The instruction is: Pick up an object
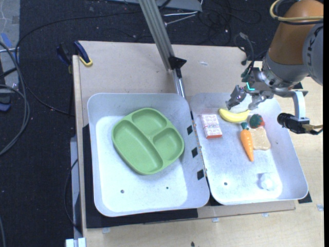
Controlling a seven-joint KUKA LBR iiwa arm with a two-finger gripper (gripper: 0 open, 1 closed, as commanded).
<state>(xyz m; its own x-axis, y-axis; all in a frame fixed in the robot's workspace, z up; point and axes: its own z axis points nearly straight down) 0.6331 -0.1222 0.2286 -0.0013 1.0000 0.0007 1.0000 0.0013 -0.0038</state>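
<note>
The banana (pixel 234 116), a short curved yellow piece with a smooth plastic look, lies in the upper part of the right bin (pixel 288 184), just below and touching or nearly touching the gripper (pixel 245 98), which sits at the upper right of the frame; whether the gripper is spread or pressed together cannot be told, as its metal parts blur together there. The tabletop (pixel 128 66) is pale, matte wood-coloured board, and it rests over a dark, speckled floor (pixel 41 138) crossed by black cables (pixel 31 40). A grey metal pole (pixel 157 24) slants from the top of the frame down to the seam between the bins. The left bin (pixel 103 189) is shallow, white and round-cornered, and it carries a green divided plate (pixel 148 140) with three smooth compartments. In the right bin, just left of the banana, lies a small pink and white box (pixel 211 125), rectangular and flat. Right of the banana sits a small round red and green item (pixel 255 120), too small to identify. Below it an orange carrot (pixel 247 144), tapered with a green tip, lies pointing toward the lower edge, beside a tan slab shaped like a bread slice (pixel 261 138). A small whitish lump (pixel 267 181) lies near the lower right corner of that bin. The arm (pixel 295 30) above the gripper is rounded, orange and grey.
</note>
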